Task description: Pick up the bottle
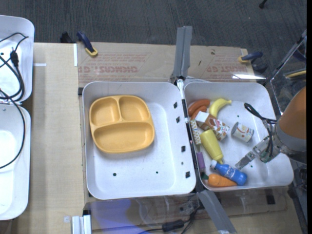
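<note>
A blue bottle (230,173) with a white cap lies in the right bin (273,178) near its front wall, cap pointing left. A yellow squeeze bottle (212,145) lies just behind it, nearer the bin's left wall. My gripper (245,159) reaches in from the right and hangs low just above and to the right of the blue bottle's far end. Nothing is visibly held. The grey arm with its orange band (297,116) stands over the bin's right edge.
An orange carrot (222,181) lies against the blue bottle's front. A can (242,131), a small carton (213,124), a banana (219,105) and a sausage (198,106) fill the right bin's back. A yellow divided plate (122,123) sits in the left bin (146,179).
</note>
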